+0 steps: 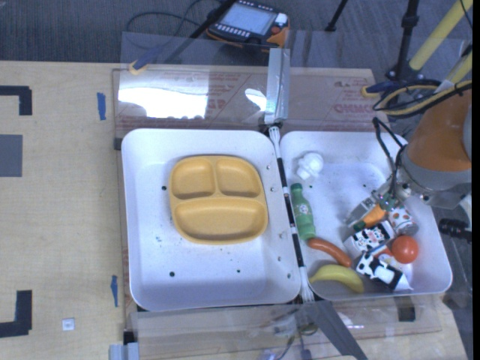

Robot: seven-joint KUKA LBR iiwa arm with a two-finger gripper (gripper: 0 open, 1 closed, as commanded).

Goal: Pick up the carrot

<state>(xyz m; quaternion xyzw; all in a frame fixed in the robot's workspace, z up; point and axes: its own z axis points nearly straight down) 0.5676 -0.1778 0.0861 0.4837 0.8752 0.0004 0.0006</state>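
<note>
Camera view looks down on two white bins side by side: the left bin (142,276) fills the middle of the frame, and the right bin (439,276) sits at the right. A yellow divided plate (218,199) lies in the upper middle of the left bin.

The gripper (373,212) reaches into the right bin from the right edge, under the orange band of the arm (442,137). Its tip is low in the bin and a small orange piece sits right at it, but whether the gripper is closed on that piece or merely next to it cannot be told from this angle.

The carrot (330,250) lies in the lower left part of the right bin, slanted, between a green bottle (302,210) above it and a banana (337,277) below it. To its right lie a black-and-white cow toy (375,255) and a red tomato (405,249). A white object (308,164) rests near the bin's upper left corner.
</note>
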